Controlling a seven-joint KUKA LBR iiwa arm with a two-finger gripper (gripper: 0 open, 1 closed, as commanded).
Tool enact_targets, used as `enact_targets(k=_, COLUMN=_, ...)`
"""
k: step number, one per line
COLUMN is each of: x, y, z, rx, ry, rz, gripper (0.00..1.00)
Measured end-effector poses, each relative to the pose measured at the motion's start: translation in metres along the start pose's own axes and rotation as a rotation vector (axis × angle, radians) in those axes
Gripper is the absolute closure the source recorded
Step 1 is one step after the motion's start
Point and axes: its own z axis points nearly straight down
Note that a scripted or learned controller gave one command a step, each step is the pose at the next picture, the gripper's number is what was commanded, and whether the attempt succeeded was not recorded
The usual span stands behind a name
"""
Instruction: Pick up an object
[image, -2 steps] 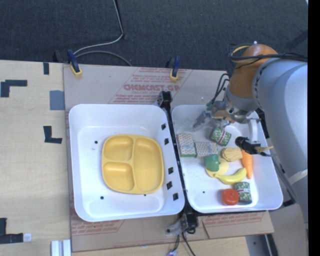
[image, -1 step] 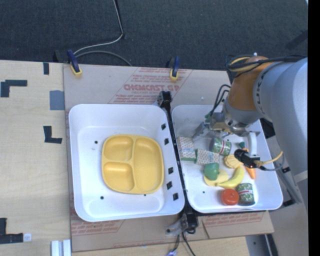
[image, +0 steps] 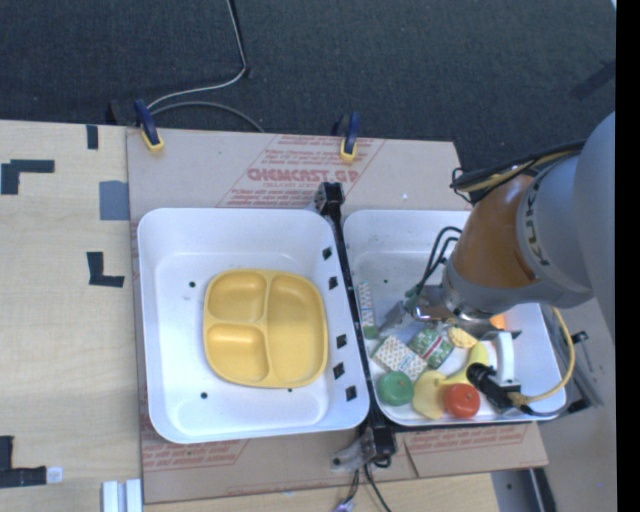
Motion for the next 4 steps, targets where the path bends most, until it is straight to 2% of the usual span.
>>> enact_targets(k=1, x=0.001, y=-0.050, z=0.000, rx=-0.006, ry=-0.002, rz=-0.001, gripper=0.00)
enact_targets(k=2, x=0.001, y=-0.049, z=-0.011, rx=-0.008, ry=0.000, rz=-0.001, gripper=1.00)
enact_targets(k=3, x=0.067, y=-0.044, z=-0.098, rx=0.003, ry=0.001, rz=-0.002, gripper=1.00)
enact_targets(k=4, x=0.136, y=-0.052, z=-0.147, rx=0.002, ry=0.001, rz=-0.003, gripper=1.00)
